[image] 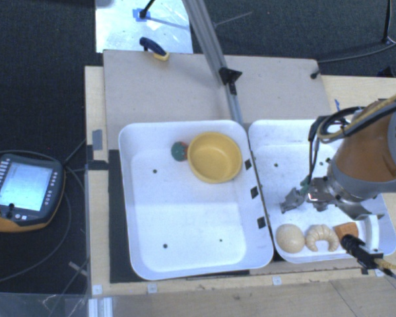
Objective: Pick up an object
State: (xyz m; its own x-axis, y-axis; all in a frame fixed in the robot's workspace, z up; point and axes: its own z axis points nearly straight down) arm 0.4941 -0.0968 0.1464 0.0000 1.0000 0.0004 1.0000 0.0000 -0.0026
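The hand (296,199) hangs over the right bin (277,137), grip impossible to tell; an egg (290,238) and croissant (322,237) hug the rim just below it, open floor above.

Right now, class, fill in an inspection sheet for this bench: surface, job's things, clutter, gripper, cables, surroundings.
Surface: left bin and right bin side by side on a bench.
Job's things: yellow bowl and small green ball in left bin; egg-shaped item, croissant and orange item in right bin.
Clutter: nothing seen.
Gripper: gripper over right bin; finger state unclear.
Cables: black cables on the arm.
Surroundings: teach pendant on dark floor.
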